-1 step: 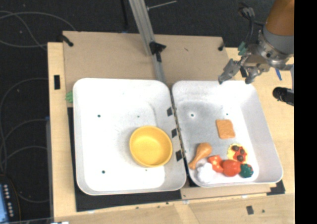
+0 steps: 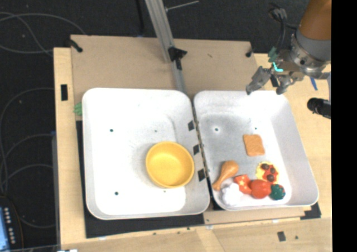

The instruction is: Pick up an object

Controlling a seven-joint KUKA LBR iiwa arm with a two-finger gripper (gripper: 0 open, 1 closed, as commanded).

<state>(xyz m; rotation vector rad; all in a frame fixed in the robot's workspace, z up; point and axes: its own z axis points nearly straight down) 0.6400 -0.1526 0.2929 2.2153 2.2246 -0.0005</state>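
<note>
My gripper (image 2: pixel 269 83) hangs above the far edge of the right bin (image 2: pixel 234 111), its two fingers spread open with nothing between them. Well below it in that bin lie an orange cracker-like square (image 2: pixel 254 145), a tan chicken drumstick (image 2: pixel 225 173), a red tomato-like piece (image 2: pixel 257 188), a small green piece (image 2: pixel 277 192), a yellow piece with dark spots (image 2: pixel 268 171) and a white lump (image 2: pixel 230 195). All sit clustered near the front right corner, apart from the gripper.
The left bin (image 2: pixel 117 122) holds a yellow bowl (image 2: pixel 169 164) near its front right. A slanted metal pole (image 2: pixel 160 22) rises behind the bins, meeting the divide between them. The brown bench (image 2: pixel 128 61) surrounds both bins.
</note>
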